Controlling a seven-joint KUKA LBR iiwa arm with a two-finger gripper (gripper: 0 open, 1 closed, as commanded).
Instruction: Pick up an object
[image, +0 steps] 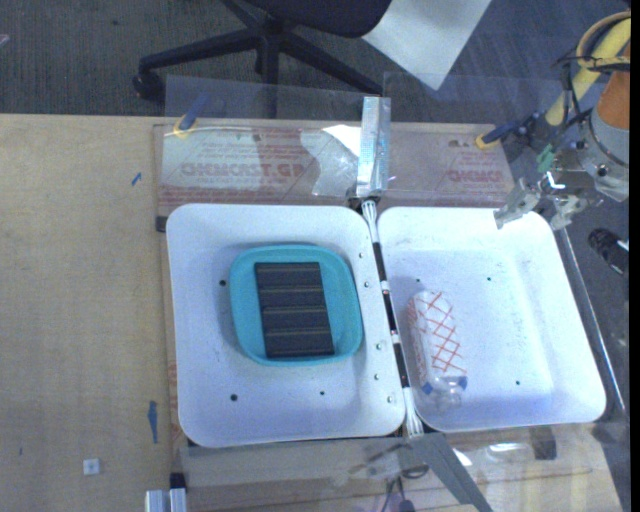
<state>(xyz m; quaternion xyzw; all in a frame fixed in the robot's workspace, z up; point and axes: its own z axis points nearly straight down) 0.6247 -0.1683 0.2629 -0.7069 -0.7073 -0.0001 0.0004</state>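
A teal square dish (245, 300) lies in the left bin (200, 400), and a dark ribbed rectangular block (294, 309) rests on it. In the right bin (520, 330) a clear plastic bottle (435, 338) with a red lattice label lies on its side near the bin's left wall, cap toward the front. My gripper (530, 200) hangs over the far right corner of the right bin, well away from the bottle, with nothing seen in it.
A clear upright divider (372, 145) and flat labelled panels (240, 170) stand behind the bins. Cables and arm hardware (590, 150) crowd the upper right. An office chair base (270, 50) stands beyond the bench. Bare wooden bench (80, 300) stretches to the left.
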